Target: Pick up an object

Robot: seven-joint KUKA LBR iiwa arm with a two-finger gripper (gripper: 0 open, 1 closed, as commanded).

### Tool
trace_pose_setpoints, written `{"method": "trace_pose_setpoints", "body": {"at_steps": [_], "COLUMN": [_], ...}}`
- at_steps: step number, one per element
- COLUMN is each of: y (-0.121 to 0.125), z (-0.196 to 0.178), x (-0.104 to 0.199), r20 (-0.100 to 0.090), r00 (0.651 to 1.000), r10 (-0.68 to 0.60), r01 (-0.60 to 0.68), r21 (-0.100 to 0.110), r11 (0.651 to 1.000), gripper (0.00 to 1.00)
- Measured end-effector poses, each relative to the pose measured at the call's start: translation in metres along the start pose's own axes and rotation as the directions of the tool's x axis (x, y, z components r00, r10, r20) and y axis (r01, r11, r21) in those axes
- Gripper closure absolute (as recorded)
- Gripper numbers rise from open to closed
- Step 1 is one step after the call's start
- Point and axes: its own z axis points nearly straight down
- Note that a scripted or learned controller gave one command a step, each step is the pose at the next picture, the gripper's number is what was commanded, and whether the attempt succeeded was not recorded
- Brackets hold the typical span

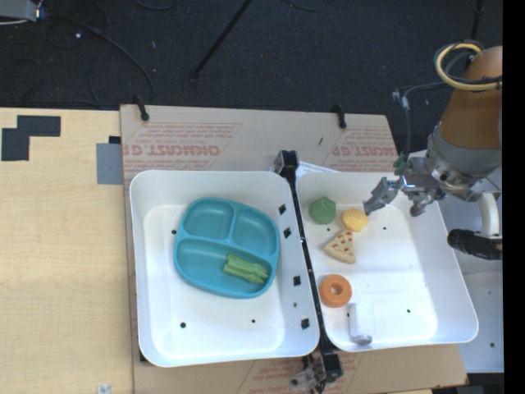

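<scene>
Over the right bin (426, 302), near its far right corner, the gripper (399, 197) hung from the grey arm (467, 130) with its fingers (379, 197) spread apart and nothing between them. One finger reached toward the yellow piece (355, 219), its tip just beside it, though contact could not be made out; the other finger sat well apart, near the bin's right wall.

Several things lay close by in that bin: a green ball (322, 211) left of the yellow piece, a pizza slice (342, 246) just in front of it, a donut (335, 290) nearer the camera, and a small white item (358, 325) by the front wall. In the left bin (156, 302) sat a blue tray (225, 245) with a green bean (246, 268) in its front compartment.

The yellow piece looked the likeliest target, being closest. To do the step well, the gripper would have needed to centre over it so both fingers straddled it, then descend fully before closing. The slice lay almost against it, so a finger coming down on that side risked pinning or nudging the slice instead. A low, rounded piece could also squirt out of a shallow pinch.
</scene>
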Motion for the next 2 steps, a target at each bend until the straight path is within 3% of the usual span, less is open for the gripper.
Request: {"method": "trace_pose_setpoints", "body": {"at_steps": [1, 2], "y": [0.002, 0.008], "z": [-0.007, 0.051], "x": [0.0, -0.007], "r20": [0.002, 0.002], "r00": [1.0, 1.0], "r10": [-0.002, -0.001], "r01": [0.002, 0.002], "r21": [-0.012, -0.008], "r11": [1.0, 1.0], "gripper": [0.0, 0.0]}}
